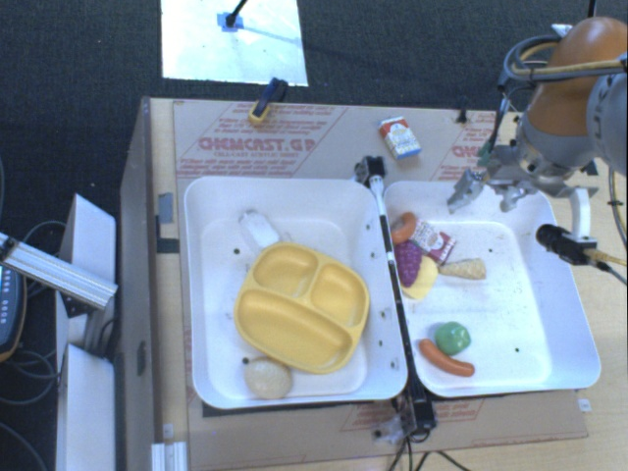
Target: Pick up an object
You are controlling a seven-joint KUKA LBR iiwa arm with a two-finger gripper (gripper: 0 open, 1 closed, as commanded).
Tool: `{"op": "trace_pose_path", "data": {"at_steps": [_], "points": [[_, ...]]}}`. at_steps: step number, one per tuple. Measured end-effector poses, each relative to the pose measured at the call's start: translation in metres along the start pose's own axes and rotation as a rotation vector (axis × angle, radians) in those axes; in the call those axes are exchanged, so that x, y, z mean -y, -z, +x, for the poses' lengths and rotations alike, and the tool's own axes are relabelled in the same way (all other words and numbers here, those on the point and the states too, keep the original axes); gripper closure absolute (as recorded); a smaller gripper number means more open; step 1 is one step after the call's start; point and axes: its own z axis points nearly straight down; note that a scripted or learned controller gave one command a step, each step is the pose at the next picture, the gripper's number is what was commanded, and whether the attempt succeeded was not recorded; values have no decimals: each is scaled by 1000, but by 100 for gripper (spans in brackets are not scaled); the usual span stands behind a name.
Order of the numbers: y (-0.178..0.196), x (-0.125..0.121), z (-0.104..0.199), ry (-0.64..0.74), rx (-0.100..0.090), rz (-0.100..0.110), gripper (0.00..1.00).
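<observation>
Nearest, a sausage (446, 357) lies in the right bin (549, 361); the pincer (488, 191), fingers apart, hovers above its far rim.

Arm (579, 86), upper right of frame: grey casing, rounded orange band above wrist, looped grey cable at its left. Gripper (488, 192): two pale grey metallic fingers below silver-grey wrist block.
</observation>
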Motion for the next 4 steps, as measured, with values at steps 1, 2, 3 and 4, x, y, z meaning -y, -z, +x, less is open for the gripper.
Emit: {"op": "trace_pose_path", "data": {"at_steps": [1,2,3,4], "points": [[-99,2,30,-1,2,-4,0],[-111,38,5,-2,0,0,0],[-112,-23,7,2,1,19,0],[-111,50,-7,-2,1,1,0]]}}
